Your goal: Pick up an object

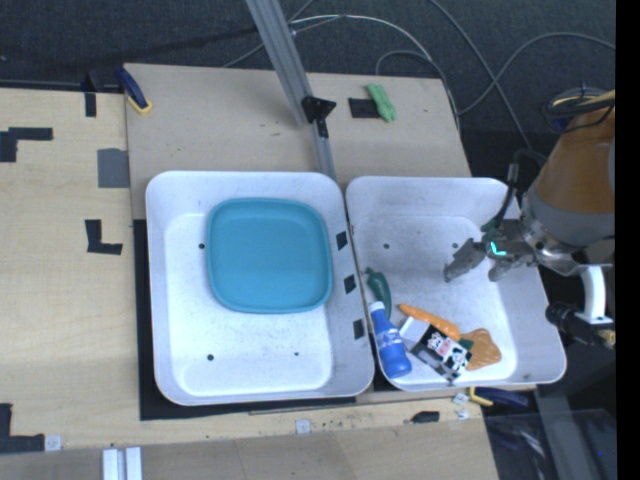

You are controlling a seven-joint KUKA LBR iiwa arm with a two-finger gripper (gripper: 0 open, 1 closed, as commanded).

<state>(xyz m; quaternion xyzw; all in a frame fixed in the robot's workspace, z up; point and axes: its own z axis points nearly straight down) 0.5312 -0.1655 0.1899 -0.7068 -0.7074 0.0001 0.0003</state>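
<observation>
Bins: 2 shallow trays, the left bin and the right bin, look like white moulded plastic, smooth, with a slight sheen; the right one carries fine dark specks.
Plate: teal, smooth plastic look, semi-gloss.
Bench top: tan board, matt, wood or fibreboard in look, with dark scuffs.
Pole: grey metal profile, dull satin finish.
Arm: orange band glossy, grey shell smooth and matt.
Bottle: blue and white plastic, glossy.
Floor covering: dark, rough, carpet-like texture.
Cables: thin, smooth sheathing.
</observation>
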